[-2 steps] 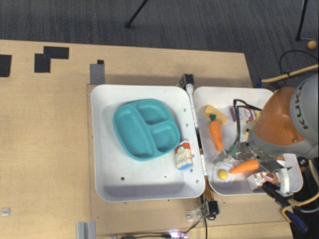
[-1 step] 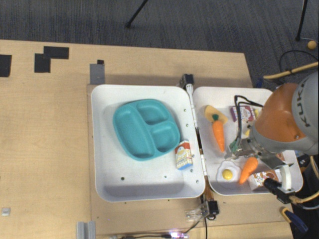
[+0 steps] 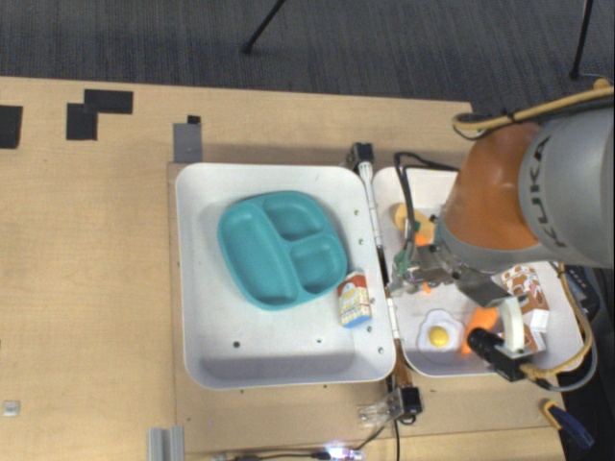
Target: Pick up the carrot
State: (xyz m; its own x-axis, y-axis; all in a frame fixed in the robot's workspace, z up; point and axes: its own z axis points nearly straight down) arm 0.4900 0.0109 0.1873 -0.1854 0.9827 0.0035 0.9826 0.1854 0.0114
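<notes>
Orange, the carrot (image 3: 483,317) lies in the right bin (image 3: 415,358) beside a fried-egg toy (image 3: 439,334), not lifted. The arm hangs over that bin; its pincer (image 3: 415,275) looks low, grip state unreadable. Grasping and lifting remain.

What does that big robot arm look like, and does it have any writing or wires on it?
The arm is thick and rounded, grey, with a wide orange band above the wrist. Dark letters reading KUKA run along its grey shell. Below the band sits metal and black hardware with dark cables looping nearby. The claw itself is too hidden under the arm to describe.
</notes>
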